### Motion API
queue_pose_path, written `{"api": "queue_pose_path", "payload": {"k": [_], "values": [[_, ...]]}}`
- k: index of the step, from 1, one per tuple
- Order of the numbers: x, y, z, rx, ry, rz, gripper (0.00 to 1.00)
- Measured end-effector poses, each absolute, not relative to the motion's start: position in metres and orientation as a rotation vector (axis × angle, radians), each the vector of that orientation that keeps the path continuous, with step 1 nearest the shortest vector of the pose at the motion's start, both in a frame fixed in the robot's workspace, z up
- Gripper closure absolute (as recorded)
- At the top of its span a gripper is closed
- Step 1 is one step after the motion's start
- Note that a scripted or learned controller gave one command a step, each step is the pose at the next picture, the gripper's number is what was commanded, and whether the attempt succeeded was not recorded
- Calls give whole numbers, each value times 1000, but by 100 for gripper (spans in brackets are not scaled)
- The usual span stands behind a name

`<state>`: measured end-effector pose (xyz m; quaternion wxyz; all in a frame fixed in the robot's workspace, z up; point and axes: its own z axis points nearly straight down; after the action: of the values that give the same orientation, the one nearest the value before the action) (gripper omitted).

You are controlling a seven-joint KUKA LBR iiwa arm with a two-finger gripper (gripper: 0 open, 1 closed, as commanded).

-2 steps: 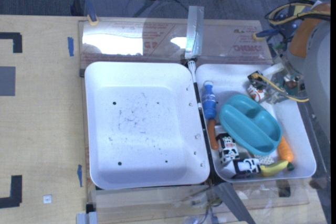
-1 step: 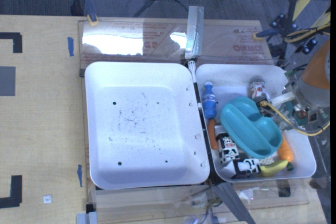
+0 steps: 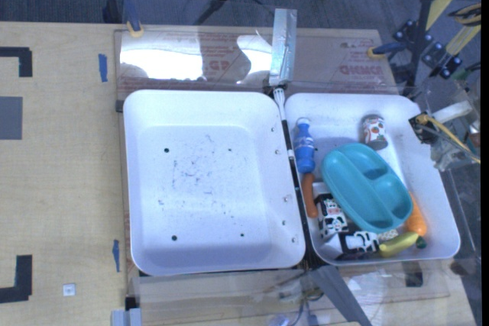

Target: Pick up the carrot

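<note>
Look at the big teal plastic plate with two parts in the white bin on the right: the long thin orange carrot lies just left of it. The carrot's top end touches the blue plastic bottle, and a yellow banana lies at the plate's lower edge. You cannot tell if the claw is wide or narrow.
</note>
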<state>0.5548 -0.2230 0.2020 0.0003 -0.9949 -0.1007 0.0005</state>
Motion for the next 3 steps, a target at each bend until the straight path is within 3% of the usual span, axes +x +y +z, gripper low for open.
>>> {"api": "queue_pose_path", "payload": {"k": [1, 2, 3], "values": [[614, -222, 118, -3118, -383, 2, 100], [648, -223, 213, -3107, -464, 0, 100], [652, -223, 234, -3126, -317, -1, 100]]}}
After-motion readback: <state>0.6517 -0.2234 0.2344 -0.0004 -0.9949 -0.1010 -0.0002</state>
